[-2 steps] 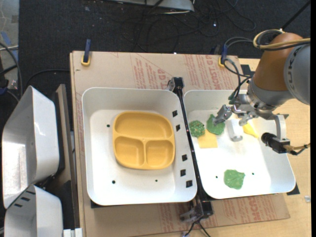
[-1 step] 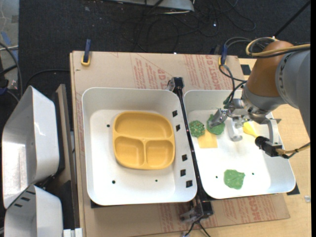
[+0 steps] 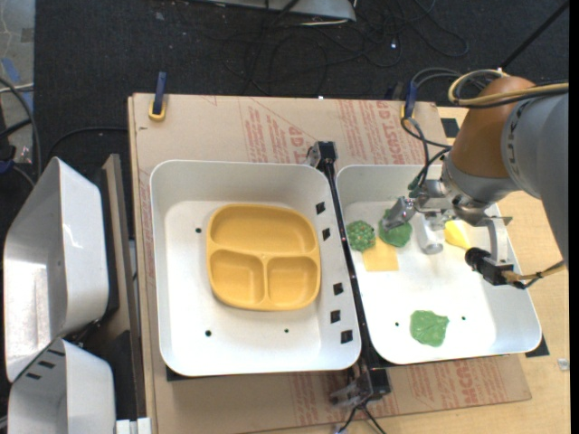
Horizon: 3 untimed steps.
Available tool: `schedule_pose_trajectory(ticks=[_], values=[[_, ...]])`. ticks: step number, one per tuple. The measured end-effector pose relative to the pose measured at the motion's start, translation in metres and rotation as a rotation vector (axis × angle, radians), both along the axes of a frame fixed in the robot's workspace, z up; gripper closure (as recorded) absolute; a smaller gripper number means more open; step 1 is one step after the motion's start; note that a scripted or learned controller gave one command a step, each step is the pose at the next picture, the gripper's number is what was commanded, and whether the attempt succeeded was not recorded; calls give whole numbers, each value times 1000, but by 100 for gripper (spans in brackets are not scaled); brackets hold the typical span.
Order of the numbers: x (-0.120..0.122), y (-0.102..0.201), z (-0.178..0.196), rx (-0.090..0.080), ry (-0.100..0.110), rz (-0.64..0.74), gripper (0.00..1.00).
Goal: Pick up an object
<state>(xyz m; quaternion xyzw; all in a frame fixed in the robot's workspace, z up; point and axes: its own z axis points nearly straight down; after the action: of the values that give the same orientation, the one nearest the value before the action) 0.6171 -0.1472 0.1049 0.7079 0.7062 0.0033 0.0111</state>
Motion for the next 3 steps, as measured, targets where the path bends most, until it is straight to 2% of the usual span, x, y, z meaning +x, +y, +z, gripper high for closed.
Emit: schedule_pose_trajectory(ticks=[1, 2, 3], values=[[3, 0, 13, -3, -13, 1, 100], [1, -8, 72, 10, 17, 1, 100], [2, -17, 121, 9, 15, 1, 100]])
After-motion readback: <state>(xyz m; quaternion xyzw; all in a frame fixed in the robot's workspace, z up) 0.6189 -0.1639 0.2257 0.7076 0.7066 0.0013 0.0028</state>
